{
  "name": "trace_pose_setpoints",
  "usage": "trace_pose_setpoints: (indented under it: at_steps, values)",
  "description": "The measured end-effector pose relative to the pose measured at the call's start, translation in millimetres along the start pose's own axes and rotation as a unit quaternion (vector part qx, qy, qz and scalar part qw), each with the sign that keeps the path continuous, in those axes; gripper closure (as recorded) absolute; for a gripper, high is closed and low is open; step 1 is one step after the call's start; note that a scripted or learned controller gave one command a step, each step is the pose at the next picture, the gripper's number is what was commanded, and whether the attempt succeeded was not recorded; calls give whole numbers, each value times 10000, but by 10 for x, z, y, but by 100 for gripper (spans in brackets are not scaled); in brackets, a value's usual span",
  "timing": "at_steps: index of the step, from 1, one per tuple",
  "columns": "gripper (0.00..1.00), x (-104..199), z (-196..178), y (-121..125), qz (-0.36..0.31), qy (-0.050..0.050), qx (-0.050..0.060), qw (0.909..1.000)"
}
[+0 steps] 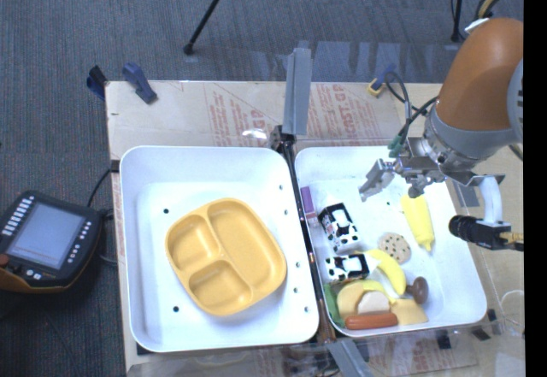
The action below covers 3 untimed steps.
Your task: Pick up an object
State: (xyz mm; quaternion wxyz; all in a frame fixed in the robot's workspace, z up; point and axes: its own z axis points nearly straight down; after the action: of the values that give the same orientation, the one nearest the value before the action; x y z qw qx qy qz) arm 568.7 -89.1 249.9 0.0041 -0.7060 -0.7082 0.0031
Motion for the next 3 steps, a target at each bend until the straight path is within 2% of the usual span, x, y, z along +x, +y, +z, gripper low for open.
trace_pose_setpoints:
  at_steps: [1, 2, 3]
  values:
    - [0, 268, 686, 256, -546, 2, 20, 9985]
    - [0, 51, 1658, 221, -1076, 1, -9, 9942]
    - [0, 742, 597, 778, -1141, -9, -70, 9934]
